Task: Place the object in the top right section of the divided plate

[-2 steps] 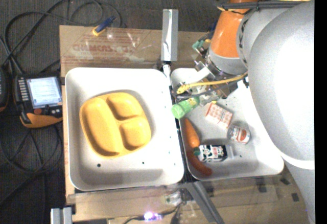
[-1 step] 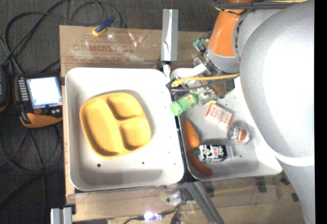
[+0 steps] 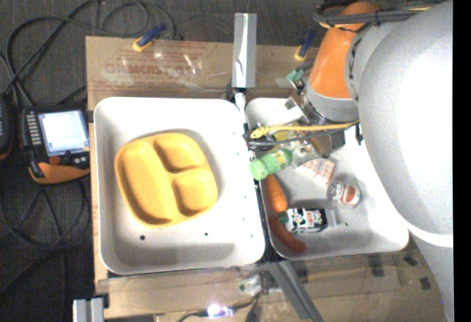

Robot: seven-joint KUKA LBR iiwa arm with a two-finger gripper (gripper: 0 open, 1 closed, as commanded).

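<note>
1. Your arm (image 3: 401, 115) was the biggest thing on view, a grey bulk with an orange band reaching in from the right over the right bin (image 3: 383, 236).
2. The left bin (image 3: 125, 240) sat just beside the right one, their inner walls touching or nearly so.
3. You had the yellow divided plate (image 3: 168, 177) lying in the middle of the left bin, slightly turned, with nothing in any of its sections.
4. The gripper (image 3: 309, 138) was low over the upper left part of the right bin, among the objects there; I could not tell how it stood, nor whether anything sat in it.
5. An orange carrot-like piece (image 3: 278, 199) lay along the left side of the right bin, running toward its lower edge.
6. A green-capped bottle (image 3: 271, 164) lay tilted at the left wall, right beside the gripper, so the task's object was somewhere in the right bin, well apart from the plate.
7. A small black-and-white carton (image 3: 305, 219) lay near the carrot-like piece.
8. A small can (image 3: 346, 193) lay to its upper right.
</note>
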